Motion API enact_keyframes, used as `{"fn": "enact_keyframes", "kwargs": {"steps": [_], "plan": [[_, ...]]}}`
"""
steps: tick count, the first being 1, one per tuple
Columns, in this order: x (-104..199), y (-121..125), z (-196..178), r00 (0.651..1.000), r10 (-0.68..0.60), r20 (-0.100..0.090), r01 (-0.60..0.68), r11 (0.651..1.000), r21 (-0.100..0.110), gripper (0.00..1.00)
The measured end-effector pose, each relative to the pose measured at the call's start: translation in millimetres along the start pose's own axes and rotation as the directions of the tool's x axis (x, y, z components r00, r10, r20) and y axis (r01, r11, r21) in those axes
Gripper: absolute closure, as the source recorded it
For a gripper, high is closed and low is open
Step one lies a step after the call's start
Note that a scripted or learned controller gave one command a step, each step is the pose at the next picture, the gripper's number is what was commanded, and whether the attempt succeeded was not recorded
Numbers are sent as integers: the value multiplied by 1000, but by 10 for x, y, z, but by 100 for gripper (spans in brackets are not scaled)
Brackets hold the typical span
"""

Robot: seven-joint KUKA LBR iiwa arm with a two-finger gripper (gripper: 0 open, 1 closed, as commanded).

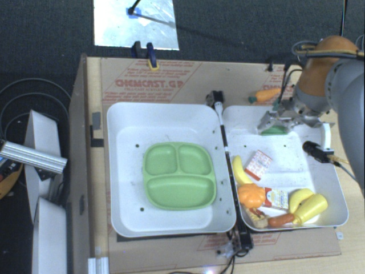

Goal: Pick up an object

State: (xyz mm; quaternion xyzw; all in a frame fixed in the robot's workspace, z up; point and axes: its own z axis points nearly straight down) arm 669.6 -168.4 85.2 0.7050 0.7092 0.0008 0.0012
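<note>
- We see the grey arm with its orange band [319,67] reaching in from the right, its two-finger gripper [272,123] low over the far part of the right white bin [336,201].
- The metal fingers [266,121] splay leftward, and just beneath and beside them lies a small flat green object [276,130] on the bin floor; we cannot tell whether the pincer is open, closed or grasping it, nor whether it touches the green piece at all.
- The rest of the right bin's things sit toward its near side, well apart from the gripper: a yellow toy banana [239,170] against the left wall, a small red-and-white printed box [259,164] beside it, an orange round toy fruit [251,196], a red-and-white packet [277,198], a yellow plastic squeeze bottle [308,205], and a brown and red cluster at the near rim that we cannot identify.
- An orange carrot-shaped toy [267,95] lies outside the bin on the cardboard beyond its far edge.
- The left white bin [128,127] holds a pale green divided plastic tray [179,174], lying flat at its middle.
</note>
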Motion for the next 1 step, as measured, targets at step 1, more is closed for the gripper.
{"fn": "enact_keyframes", "kwargs": {"steps": [1], "plan": [[-108,-1484,6,1000,12,-3,-12,1000,12,0]]}}
